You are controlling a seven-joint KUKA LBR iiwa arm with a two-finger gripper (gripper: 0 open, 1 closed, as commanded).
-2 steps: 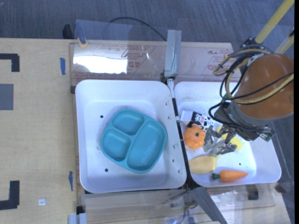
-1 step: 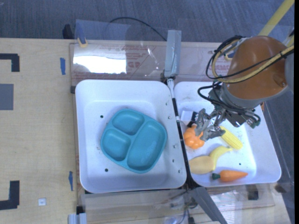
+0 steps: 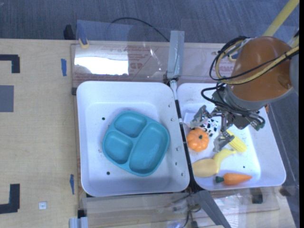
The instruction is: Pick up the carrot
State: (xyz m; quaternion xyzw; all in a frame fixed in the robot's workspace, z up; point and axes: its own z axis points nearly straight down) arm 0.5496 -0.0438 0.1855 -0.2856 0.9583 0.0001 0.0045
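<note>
Carrot (image 3: 233, 178) at bin (image 3: 270, 172) front, tool (image 3: 212, 126) above toys, grip state unclear

Left bin (image 3: 90, 127) has a blue divided plate (image 3: 137, 142) sitting mid-bin. Right bin (image 3: 270, 167) has the carrot (image 3: 233, 178) along its near edge, with a pale squash (image 3: 211, 164) just left of it, plus a little orange pumpkin (image 3: 198, 140) by the left wall. The gripper (image 3: 213, 125) hangs over the bin's middle, fingers spread, nothing between them.
</note>
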